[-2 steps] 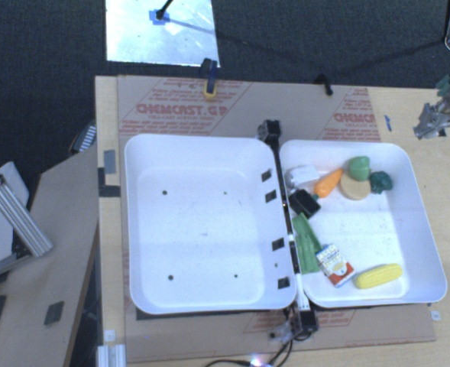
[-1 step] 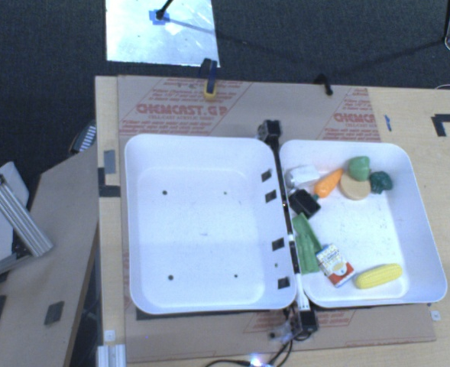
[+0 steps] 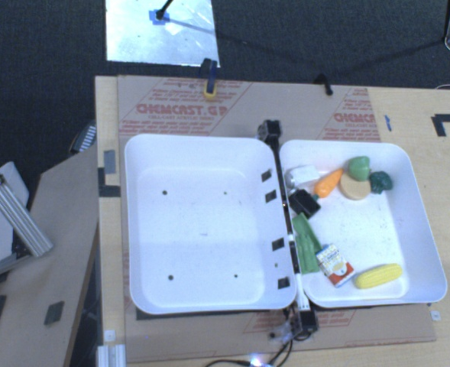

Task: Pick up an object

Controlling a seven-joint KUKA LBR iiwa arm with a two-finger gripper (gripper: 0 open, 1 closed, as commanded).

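**All the pickable objects sit in the right bin, crowded along its left and far sides**

Start at the left: the shallow white plastic bin on the left (image 3: pixel 202 220) holds no objects, so you have nothing to aim for there. The row of small black clips on the divider (image 3: pixel 276 220) marks where the two bins meet.

Move right into the shallow white plastic bin on the right (image 3: pixel 416 228). Just beside the divider lies the flat green leaf-shaped piece (image 3: pixel 305 243), with a small black block (image 3: pixel 303 202) at its far end and a white rounded object (image 3: pixel 301 176) beyond that. These hug the wall, which in my judgement leaves little room for a finger on that side.

Next comes the orange toy carrot (image 3: pixel 328 183), tilted and touching the white object. Near you sits the small red-and-white printed carton (image 3: pixel 335 264), touching the leaf's near end, then the yellow toy corn cob (image 3: pixel 377 275), lying free near the front wall, probably your easiest target.

Farther right and back, the tan round disc (image 3: pixel 354 189), light green rounded toy (image 3: pixel 358 166) and dark green broccoli-like toy (image 3: pixel 380 180) cluster together, touching.

As for the gripper, you cannot tell its state from here.
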